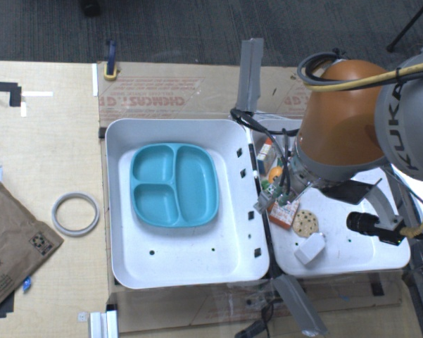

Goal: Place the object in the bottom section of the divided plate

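Observation:
A light blue divided plate (174, 185) lies in the left bin (127, 259), with two small sections on its left and one long section on its right. All sections are bare. My gripper (284, 189) hangs low over the left side of the right bin (366, 255), mostly hidden under the orange wrist. Right below it sits a cluster of small items: an orange-red packet (283, 214), and green and orange pieces (272, 177). A round chocolate-chip cookie (306, 222) and a white block (310, 249) lie just in front of them.
The raised wall between the two bins (259, 210) runs just left of the gripper. A roll of tape (75, 213) and a cardboard box (10, 248) rest on the bench to the left of the bins.

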